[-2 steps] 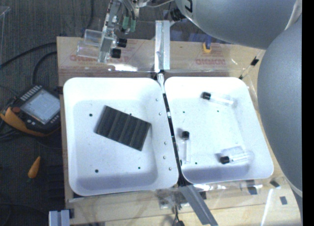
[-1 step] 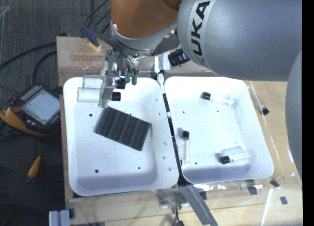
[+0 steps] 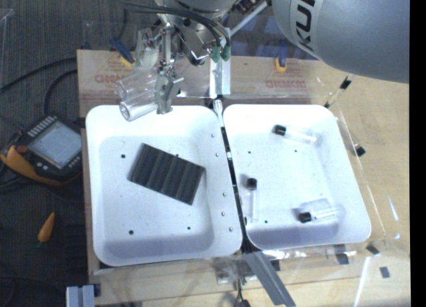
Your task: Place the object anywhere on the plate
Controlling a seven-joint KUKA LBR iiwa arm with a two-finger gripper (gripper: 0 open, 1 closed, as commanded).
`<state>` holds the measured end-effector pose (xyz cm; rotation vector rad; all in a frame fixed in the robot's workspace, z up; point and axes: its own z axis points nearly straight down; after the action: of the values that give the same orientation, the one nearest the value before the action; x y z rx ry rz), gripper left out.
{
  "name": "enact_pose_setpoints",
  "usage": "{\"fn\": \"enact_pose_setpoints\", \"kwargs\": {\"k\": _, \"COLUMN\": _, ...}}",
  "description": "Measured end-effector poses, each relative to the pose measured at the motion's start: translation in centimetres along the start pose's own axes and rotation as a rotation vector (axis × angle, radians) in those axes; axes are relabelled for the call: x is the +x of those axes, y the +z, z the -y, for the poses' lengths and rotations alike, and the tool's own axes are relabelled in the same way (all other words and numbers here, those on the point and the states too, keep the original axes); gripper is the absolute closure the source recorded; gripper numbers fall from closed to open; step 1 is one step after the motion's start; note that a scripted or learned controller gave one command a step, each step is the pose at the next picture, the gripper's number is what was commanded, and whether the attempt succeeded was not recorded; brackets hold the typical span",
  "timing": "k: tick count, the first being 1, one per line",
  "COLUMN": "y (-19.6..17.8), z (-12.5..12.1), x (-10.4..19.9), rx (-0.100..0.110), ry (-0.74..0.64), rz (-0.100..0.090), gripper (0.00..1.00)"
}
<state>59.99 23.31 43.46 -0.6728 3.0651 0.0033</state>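
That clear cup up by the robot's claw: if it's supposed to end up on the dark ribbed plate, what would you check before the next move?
1. Clear cup between the fingers of the gripper: ok, it lies tilted on its side against them, above the back rim of the left bin.
2. Grip secure: cannot tell, the cup is see-through.
3. Dark ribbed plate free to receive it: ok, nothing on it.
4. Cup above the plate: not ok, the plate lies nearer the front.
5. Vials out of the way: ok, all three lie in the right bin.
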Motion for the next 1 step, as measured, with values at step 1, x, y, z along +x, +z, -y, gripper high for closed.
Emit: {"fn": "enact_pose_setpoints", "kwargs": {"k": 1, "y": 0.05, "z": 2.80, "x": -6.29, "rx": -0.003, "ry": -0.503, "rz": 0.002, "gripper": 1.00}}
